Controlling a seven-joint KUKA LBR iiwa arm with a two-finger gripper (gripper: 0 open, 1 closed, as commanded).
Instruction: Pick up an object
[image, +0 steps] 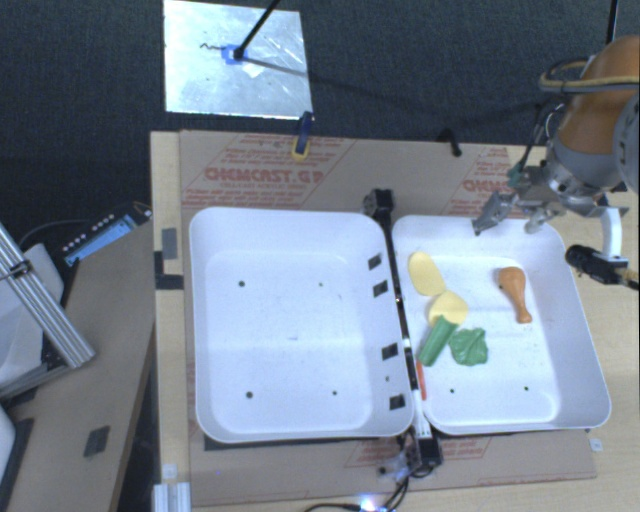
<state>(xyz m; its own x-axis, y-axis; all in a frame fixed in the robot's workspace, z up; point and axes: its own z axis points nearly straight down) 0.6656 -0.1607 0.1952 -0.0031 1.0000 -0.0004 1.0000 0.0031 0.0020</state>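
The right bin (575, 385) holds several toy foods. A brown drumstick (515, 292) lies near its far right. Two yellow pieces (427, 272) (449, 306) sit close to the left wall, with a green stick (437, 340) and a green leafy piece (468, 346) just in front of them. My gripper (510, 220) hangs over the bin's far rim, up and away from the drumstick. It is open, and nothing sits between its fingers.
The left bin (290, 320) lies beside the right one, with black clips (385, 290) along the shared edge. A shiny metal sheet (238, 58) lies at the back. An aluminium frame (35, 300) stands at the left. A black fitting (598, 265) juts by the right bin's right rim.
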